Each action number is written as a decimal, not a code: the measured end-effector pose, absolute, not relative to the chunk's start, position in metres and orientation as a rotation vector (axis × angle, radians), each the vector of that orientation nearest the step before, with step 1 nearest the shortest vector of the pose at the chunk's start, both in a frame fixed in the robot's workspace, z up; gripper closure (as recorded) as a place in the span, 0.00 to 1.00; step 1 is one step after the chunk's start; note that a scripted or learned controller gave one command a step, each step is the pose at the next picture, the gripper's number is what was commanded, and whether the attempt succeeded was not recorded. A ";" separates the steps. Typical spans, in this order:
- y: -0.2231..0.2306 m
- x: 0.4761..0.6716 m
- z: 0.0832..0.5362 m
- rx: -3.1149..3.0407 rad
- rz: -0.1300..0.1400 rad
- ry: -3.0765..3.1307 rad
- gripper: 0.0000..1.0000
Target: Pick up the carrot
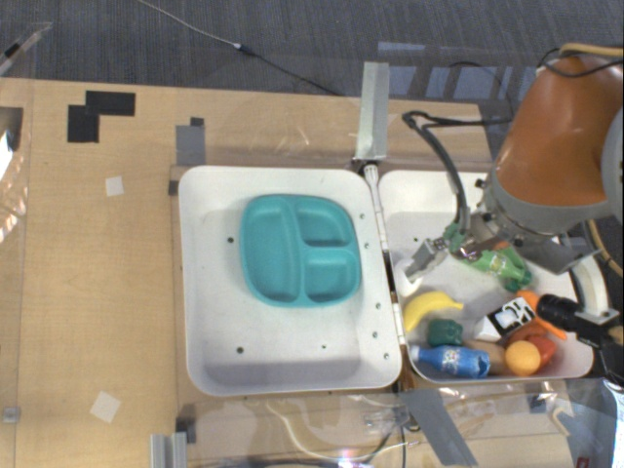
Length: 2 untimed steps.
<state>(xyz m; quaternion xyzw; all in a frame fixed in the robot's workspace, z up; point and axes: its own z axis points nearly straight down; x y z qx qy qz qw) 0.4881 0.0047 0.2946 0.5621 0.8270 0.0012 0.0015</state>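
From the camera view above the tabletop, the carrot [534, 305] lies in the right bin [419, 198], its orange body mostly hidden under the arm, green top toward the gripper [458, 247]. Whether the gripper is clenched or released, I cannot tell. The carrot looks light, stiff and smooth; gripping across its orange middle seems safest. A teal plate [297, 250] sits in the left bin [210, 291].

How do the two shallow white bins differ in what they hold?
The left white bin holds a single teal divided plate, lying flat near its middle. The right white bin holds a crowd of small toys, among them a yellow banana and an orange ball, with the gripper above it. Both bins are shallow and white.
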 end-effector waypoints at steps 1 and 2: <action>0.004 0.488 0.296 1.765 0.005 2.593 0.00; 0.004 0.488 0.296 1.765 0.005 2.593 0.00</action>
